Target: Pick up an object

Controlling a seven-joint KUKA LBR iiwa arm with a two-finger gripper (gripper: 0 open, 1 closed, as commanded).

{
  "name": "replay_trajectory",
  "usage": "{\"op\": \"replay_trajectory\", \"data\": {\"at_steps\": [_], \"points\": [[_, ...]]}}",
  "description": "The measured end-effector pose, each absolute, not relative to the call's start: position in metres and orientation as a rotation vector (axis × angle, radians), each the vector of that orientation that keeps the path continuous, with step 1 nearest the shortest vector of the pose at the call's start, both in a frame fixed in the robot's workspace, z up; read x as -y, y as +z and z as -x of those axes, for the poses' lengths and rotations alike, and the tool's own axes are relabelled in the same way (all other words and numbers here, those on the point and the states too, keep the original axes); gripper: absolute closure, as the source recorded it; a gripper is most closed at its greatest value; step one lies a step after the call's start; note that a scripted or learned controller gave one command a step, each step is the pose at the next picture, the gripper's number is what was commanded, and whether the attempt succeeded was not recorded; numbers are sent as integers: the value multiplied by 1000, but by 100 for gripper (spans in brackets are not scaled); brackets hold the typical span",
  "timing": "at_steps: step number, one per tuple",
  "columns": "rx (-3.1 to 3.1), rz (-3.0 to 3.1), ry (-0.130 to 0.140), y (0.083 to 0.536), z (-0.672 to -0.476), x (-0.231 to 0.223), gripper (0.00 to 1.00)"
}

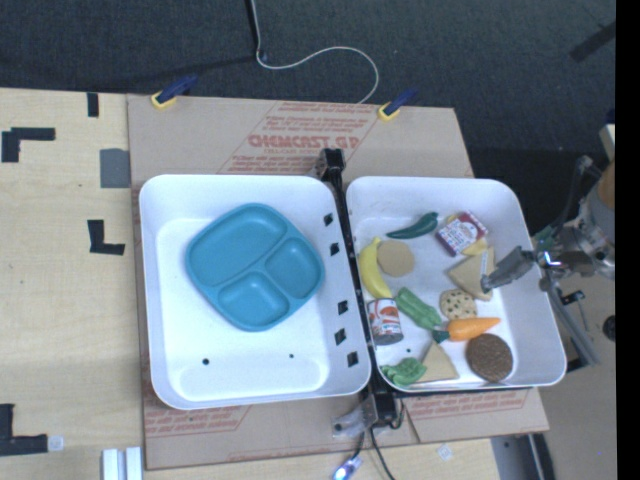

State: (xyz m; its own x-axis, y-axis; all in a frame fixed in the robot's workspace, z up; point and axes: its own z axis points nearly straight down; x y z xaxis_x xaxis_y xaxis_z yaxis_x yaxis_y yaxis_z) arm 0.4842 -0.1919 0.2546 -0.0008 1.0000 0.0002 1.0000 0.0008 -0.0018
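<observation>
Claw [497, 276] hangs over the right bin [535, 363], right by the cheese wedge [468, 271]; I cannot tell how it is set. That toy cheese looks light, hard and slippery, so pinch its flat sides.

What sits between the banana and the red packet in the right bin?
In the camera view, a round tan cookie lies between the banana and the red packet.
</observation>
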Motion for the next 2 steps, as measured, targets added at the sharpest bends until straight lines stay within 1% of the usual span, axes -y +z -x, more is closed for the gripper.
{"op": "replay_trajectory", "data": {"at_steps": [1, 2], "points": [[2222, 2218, 2, 264, -484, 191, 100], [2222, 2208, 4, 204, -483, 122, 100]]}}
